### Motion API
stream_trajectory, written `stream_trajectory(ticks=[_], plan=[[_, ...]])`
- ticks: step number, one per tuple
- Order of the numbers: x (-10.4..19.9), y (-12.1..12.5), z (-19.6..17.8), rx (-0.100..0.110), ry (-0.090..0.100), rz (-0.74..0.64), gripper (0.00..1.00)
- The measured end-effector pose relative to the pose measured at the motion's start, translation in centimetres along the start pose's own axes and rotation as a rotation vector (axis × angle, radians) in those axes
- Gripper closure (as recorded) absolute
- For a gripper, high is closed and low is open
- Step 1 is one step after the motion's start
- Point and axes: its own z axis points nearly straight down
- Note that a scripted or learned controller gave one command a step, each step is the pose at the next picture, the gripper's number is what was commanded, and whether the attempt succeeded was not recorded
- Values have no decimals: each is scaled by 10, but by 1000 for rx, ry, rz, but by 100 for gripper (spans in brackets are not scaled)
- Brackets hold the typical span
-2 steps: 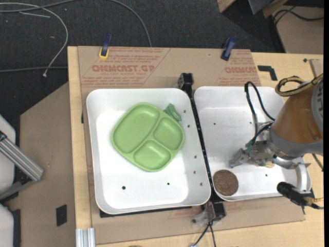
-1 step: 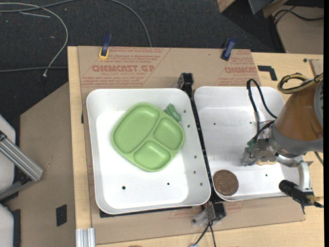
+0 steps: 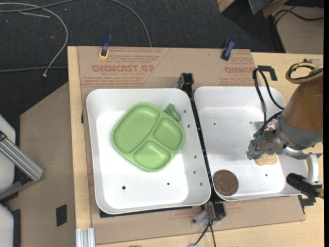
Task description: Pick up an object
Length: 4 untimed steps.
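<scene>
Reaching down in the right bin, over a small tan piece.

Gripper [image 3: 261, 151] low in the right bin [image 3: 226, 104], right above a tan cracker-like piece [image 3: 266, 160]; jaws' opening impossible to tell from here. Brown round disc [image 3: 225, 182] nearby at the front wall. Best centred over the tan piece, lowered straight, closed fully before lifting. Green divided plate [image 3: 148, 136] sitting in the left bin [image 3: 103, 138].

Bright, even overhead light; soft shadows, slightly soft focus throughout.
</scene>
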Motion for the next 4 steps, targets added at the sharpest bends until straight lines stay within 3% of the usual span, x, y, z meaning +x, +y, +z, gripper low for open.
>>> stream_trajectory(ticks=[2, 4], plan=[[11, 0, -94, -2, 0, -1, 100], [117, 39, -80, 4, 4, -6, 100]])
